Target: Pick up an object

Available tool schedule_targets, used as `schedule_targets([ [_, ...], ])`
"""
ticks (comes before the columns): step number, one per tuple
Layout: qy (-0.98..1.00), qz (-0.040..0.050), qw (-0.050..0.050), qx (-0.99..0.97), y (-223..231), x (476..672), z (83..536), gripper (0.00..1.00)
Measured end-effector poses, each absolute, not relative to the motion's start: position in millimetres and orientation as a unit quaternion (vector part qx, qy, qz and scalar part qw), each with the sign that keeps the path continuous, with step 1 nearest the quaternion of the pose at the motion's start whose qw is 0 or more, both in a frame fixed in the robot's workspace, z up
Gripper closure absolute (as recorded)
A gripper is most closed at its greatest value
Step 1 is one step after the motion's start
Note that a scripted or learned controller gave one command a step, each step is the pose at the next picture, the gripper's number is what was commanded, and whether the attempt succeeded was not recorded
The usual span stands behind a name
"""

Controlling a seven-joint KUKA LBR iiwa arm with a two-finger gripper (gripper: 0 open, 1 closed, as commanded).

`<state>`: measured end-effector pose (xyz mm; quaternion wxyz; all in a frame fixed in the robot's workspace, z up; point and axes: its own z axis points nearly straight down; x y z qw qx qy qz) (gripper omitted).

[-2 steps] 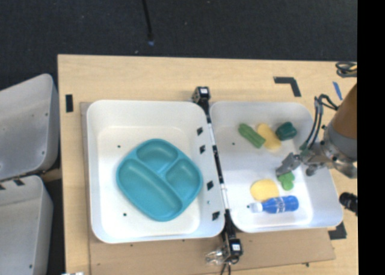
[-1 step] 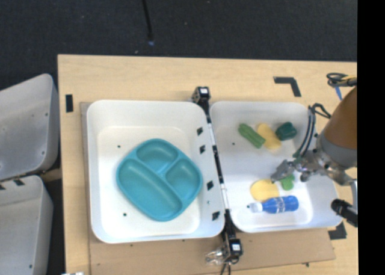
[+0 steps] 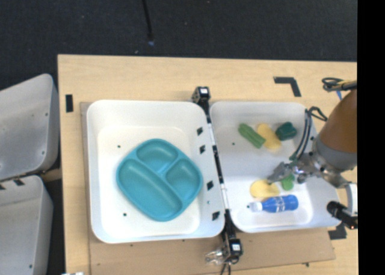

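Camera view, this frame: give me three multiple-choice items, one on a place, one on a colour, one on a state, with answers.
1. Where does the divided plate lie?
A. in the left bin
B. in the right bin
C. on the bare bench

2. What colour is the bottle lying in the right bin?
A. red
B. blue
C. white

3. How does the bottle rest?
A. upright on its base
B. on its side
C. lifted clear of the bin

Answers:
1. A, since the teal plate sits on the floor of the left bin.
2. B, since its body is blue with a pale cap end.
3. B, since its length runs flat along the bin floor, below the gripper.
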<state>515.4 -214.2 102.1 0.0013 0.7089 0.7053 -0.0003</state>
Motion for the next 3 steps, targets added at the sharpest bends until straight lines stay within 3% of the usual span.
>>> schedule_targets([
  [1,0.704,0.0007,0.003,0.711,-215,516.2,112,1.0],
  [3,0.706,0.0002,0.001,0.708,-221,510.3,197,1.0],
])
